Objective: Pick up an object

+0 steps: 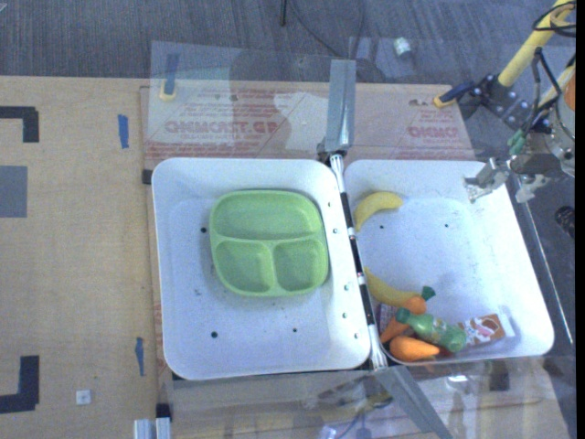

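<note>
The right bin holds a yellow banana at its far left corner. A second banana lies along the left wall lower down. Crowded at the near edge are an orange carrot, a green toy vegetable and a small printed packet. My gripper hangs over the bin's far right corner, well away from every object. It is open, with nothing between its fingers.
The left bin carries a green divided plate. A metal divider runs between the bins at the back. Yellow and black cabling trails behind the arm at the upper right.
</note>
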Tool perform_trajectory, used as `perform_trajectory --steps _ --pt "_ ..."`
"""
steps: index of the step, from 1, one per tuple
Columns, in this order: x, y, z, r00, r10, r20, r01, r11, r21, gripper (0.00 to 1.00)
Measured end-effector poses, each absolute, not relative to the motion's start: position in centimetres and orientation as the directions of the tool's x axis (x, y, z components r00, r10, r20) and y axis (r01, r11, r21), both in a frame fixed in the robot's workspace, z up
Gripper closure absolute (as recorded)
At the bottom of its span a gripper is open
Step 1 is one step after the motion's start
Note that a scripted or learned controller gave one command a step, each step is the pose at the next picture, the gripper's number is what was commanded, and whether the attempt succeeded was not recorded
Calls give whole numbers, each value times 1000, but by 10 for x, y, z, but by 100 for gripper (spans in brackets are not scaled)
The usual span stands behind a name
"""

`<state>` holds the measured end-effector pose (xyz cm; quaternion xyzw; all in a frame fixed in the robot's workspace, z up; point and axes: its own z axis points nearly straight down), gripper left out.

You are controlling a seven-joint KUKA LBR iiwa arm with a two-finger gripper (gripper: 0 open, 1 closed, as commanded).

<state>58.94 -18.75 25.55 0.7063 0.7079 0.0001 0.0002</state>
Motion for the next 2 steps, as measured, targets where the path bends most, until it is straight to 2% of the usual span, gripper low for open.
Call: perform_trajectory --steps 1,2 --pt "558 -143 89 -59 998 -1 998 59 5 0" --pt "510 -138 89 -35 999 -2 999 35 10 0"
